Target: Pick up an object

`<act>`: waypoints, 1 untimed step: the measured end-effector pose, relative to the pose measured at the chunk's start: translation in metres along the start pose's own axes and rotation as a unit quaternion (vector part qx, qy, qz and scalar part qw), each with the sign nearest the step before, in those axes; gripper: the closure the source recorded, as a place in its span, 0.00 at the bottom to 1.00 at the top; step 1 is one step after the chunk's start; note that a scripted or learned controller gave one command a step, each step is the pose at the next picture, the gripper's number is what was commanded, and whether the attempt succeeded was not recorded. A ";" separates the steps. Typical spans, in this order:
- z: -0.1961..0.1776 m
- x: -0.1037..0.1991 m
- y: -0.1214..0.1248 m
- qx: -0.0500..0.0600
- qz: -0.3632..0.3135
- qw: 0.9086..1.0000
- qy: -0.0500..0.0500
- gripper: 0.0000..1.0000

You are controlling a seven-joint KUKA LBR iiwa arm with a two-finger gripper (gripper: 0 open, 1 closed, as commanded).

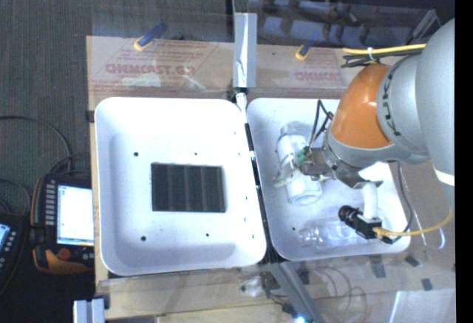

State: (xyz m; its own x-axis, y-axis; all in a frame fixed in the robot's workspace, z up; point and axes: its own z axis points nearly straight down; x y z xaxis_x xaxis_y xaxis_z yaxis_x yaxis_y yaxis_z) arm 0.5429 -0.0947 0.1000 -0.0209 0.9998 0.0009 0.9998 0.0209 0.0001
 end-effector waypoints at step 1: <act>-0.008 0.001 0.000 0.001 -0.001 1.000 0.001 1.00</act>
State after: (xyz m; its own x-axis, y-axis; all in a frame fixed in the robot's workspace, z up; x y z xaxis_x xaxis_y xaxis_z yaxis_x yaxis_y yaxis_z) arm 0.5430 -0.0935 0.1084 -0.0227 0.9997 0.0024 0.9997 0.0227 -0.0013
